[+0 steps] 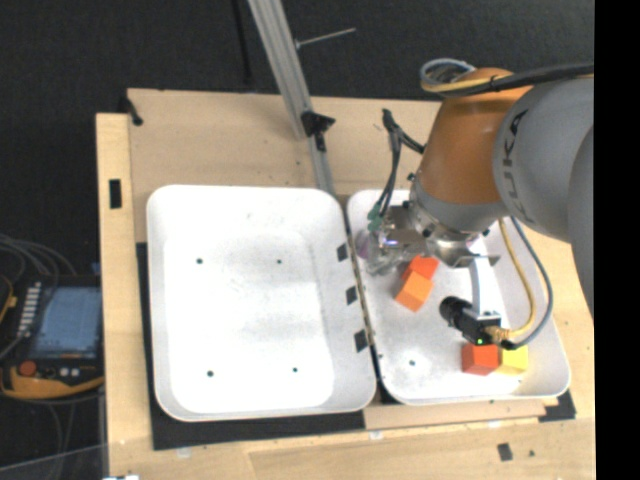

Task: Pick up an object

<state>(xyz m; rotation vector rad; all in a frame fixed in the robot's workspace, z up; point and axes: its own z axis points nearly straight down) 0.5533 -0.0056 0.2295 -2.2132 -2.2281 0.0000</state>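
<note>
An orange block (pixel 415 282) lies tilted in the right bin (pixel 430 380), just below and right of my gripper (pixel 388 245). The gripper hangs low over the bin's left part, near the wall shared with the other bin, under the orange wrist band. The block sits close against the gripper's lower end; whether they touch is unclear. A small pale purple thing (pixel 372 255) shows at the gripper's left side, partly hidden. A red-orange block (pixel 479 359) and a yellow block (pixel 514 359) rest side by side in the bin's near right corner.
The left bin (pixel 245 298) lies beside the right one, their rims touching. A black cable fitting (pixel 458 314) on the arm hangs over the right bin. A slanted metal pole (pixel 288 68) rises behind the bins. A screen device (pixel 65 326) sits off the bench's left.
</note>
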